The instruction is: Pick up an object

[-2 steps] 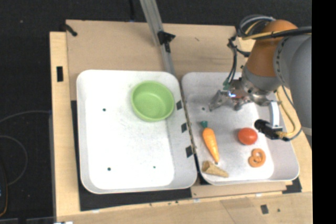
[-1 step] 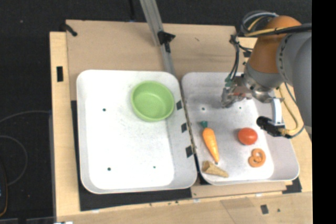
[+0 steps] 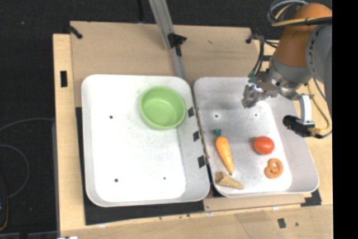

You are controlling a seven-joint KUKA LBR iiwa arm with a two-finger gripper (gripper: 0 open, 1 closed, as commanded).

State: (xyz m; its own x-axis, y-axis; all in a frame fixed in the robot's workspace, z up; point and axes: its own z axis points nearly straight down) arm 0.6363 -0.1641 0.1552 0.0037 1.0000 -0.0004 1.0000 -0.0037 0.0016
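Observation:
My gripper point(image 3: 249, 97) hangs over the far part of the right bin point(image 3: 235, 92), with nothing seen between its fingers. Nearer the front of that bin lie an orange carrot point(image 3: 224, 154) with a green top, a red tomato point(image 3: 264, 145), a small orange pretzel-shaped piece point(image 3: 273, 168) and a tan bread-like piece point(image 3: 228, 180). The carrot is left of and below the gripper; the tomato is almost straight below it in the view. A green bowl point(image 3: 163, 108) sits upright in the left bin point(image 3: 112, 176), near its far right corner.
A grey metal pole point(image 3: 159, 8) slants up from between the bins at the back. The two bins meet along a seam with black clips point(image 3: 197, 134). Brown bench board point(image 3: 123, 47) surrounds both bins.

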